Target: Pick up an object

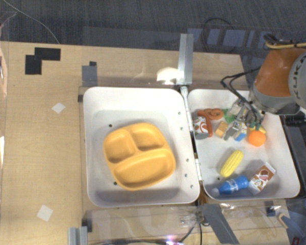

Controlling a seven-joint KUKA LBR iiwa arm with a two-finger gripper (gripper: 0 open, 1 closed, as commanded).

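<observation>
Toys: a small pile in the right bin (290, 188), pretty cluttered up top
Gripper (243, 120): down in the back part of that bin, over a jumble of small bits I honestly can't sort out
Jaws: can't tell, too small and tangled with cables
Orange ball (256, 138): just beside the gripper
Corn cob (231, 163): mid bin, lying tilted
Blue bottle (233, 186): near the front wall, touching a little carton (260, 178)
Can (201, 127): by the left wall
Yellow tray (138, 155): alone in the left bin (94, 106), divided into sections
Arm (285, 80): cut off at the right edge
</observation>
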